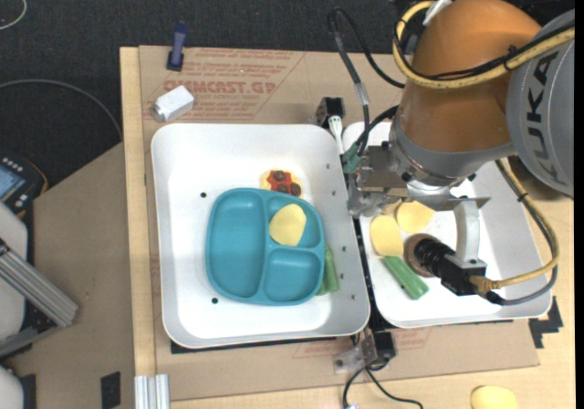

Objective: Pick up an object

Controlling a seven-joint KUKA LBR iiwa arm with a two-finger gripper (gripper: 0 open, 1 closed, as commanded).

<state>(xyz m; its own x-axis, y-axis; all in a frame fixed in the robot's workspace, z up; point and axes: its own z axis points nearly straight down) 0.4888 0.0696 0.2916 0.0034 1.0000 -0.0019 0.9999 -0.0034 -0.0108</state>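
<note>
task is at the approach stage, i'd say, w/ no pickup done. arm (456, 78) reaches over the right bin (520, 302) and the claw (392, 193) sits low over that bin's left part, close to its inner wall. can't tell if the claw is wide or narrow, the wrist hides it from above. nothing shows in its grip.

likely targets are right by it: yellow pieces (386, 235) just beside the claw, and a green stick (404, 276) a bit nearer the front, all lying on the bin floor.

the left bin (182, 179) holds a teal tray (239, 247) w/ a yellow slice (288, 225) in its upper right compartment. a red-yellow bit (282, 183) lies just behind the tray and a green strip (329, 272) lies along its right rim. these are apart from the claw, so prob not this try's aim.

left to do: settle on one item, close on it, lift it clear of the bin. tight spot by the wall, could miss.
</note>
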